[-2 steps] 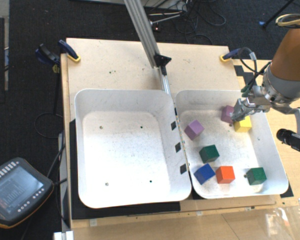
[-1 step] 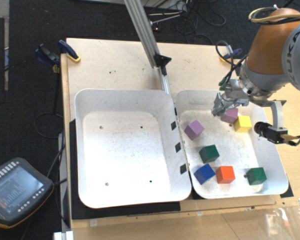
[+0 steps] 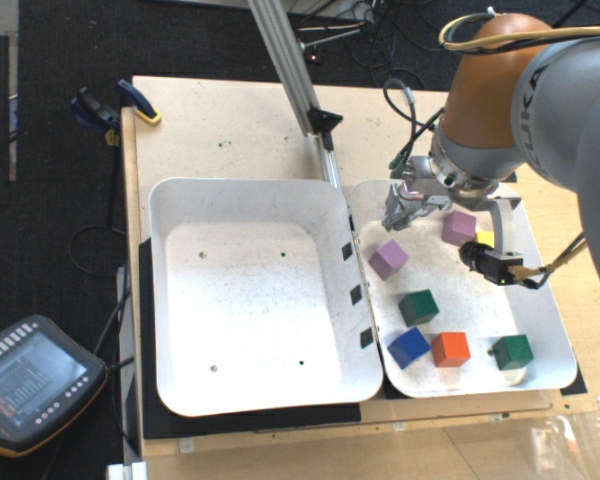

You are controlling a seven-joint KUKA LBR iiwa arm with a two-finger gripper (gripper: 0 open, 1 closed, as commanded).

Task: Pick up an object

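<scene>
Dark floor surrounds a pale wooden tabletop [image 3: 230, 118], with cables trailing across the floor at twelve o'clock and a grey teach pendant [image 3: 30, 383] with a screen lying at eight o'clock. Two shallow white bins sit side by side on the tabletop: the left bin [image 3: 180, 203] and the right bin [image 3: 550, 353], their rims touching along the middle, where small black tabs show. A slanted aluminium pole [image 3: 285, 53] runs from twelve o'clock down to the bins' shared rear corner, and a blue-and-yellow clamp [image 3: 115, 108] grips the tabletop's edge at ten o'clock. The grey arm with its orange band [image 3: 490, 68] comes in from two o'clock, and its gripper [image 3: 398, 216] hangs over the rear of the right bin; whether the fingers are open or closed cannot be told, and nothing is visible between them. Blocks lie scattered in the right bin. A lilac cube [image 3: 388, 259] rests tilted just at six o'clock of the gripper, near the bin's left wall. A second purple cube [image 3: 459, 227] lies at three o'clock of the gripper, with a yellow piece [image 3: 485, 238] touching its right side. Toward the front sit a dark green cube [image 3: 418, 307], a blue cube [image 3: 409, 347], an orange cube [image 3: 451, 349] just beside the blue one, and another green cube [image 3: 513, 351] at the front right corner.
</scene>
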